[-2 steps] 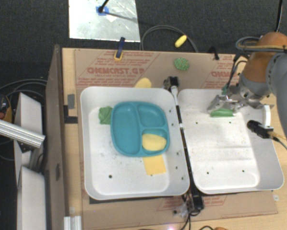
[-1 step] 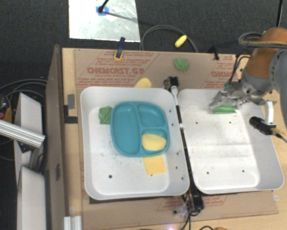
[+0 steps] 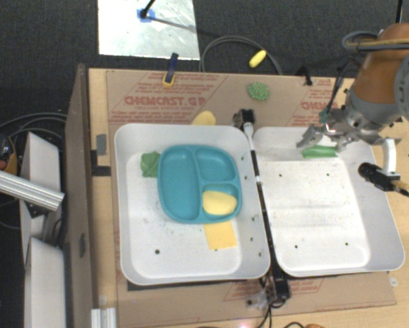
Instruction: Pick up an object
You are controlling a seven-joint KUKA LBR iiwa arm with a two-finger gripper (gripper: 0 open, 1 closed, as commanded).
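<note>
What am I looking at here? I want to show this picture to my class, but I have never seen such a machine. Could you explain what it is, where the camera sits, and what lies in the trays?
This is one picture from a camera fixed above a bench, looking down at a slant. The grey machine with the orange band at the right is a robot arm. At its end is a two-finger gripper, its tool for grasping.

Two shallow white bins sit side by side. The left bin holds a teal divided plate with a yellow lump in one compartment, a flat yellow square by the plate's near edge, and a green piece at its left. In the right bin, a green stick-shaped object lies near the far wall, just below the gripper. I cannot tell whether the gripper is grasping it.
</note>
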